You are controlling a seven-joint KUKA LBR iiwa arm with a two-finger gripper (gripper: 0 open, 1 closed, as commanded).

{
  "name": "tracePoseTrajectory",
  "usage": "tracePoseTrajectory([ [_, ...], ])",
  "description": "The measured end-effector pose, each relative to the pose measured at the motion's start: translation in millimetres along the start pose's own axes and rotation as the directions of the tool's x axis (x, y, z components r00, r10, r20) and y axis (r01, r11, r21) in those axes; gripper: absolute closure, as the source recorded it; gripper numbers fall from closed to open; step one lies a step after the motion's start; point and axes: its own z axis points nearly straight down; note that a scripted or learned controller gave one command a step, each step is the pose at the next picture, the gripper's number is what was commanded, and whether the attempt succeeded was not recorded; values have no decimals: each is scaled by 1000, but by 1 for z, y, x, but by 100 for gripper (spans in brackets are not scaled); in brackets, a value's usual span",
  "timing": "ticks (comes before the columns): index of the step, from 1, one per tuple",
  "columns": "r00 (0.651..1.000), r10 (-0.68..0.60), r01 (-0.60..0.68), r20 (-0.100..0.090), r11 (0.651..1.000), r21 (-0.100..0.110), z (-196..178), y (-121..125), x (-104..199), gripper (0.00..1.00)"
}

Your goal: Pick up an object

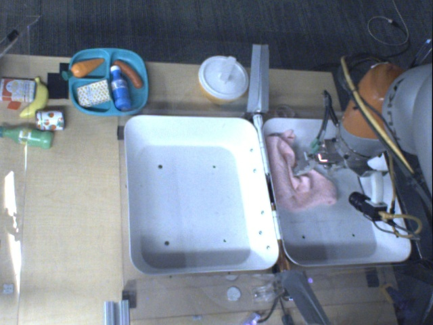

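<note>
The tool (316, 160) is hovering at the pink cloth (298, 175) in the right bin (338, 249); I cannot tell its state. Loose folds are risking a slip.

You won't find any text you can read here. The carton (17, 90) and the can (50, 120) on the bench, well away from the fingers, carry printed labels, but the print is too small and blurred to make out.
</note>
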Motion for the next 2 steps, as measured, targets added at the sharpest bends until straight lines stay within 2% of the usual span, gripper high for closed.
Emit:
tracePoseTrajectory([
  [1,980,-197,197,7,980,-11,4,18,28,0],
  [2,974,-227,227,5,974,-11,4,-43,21,0],
])
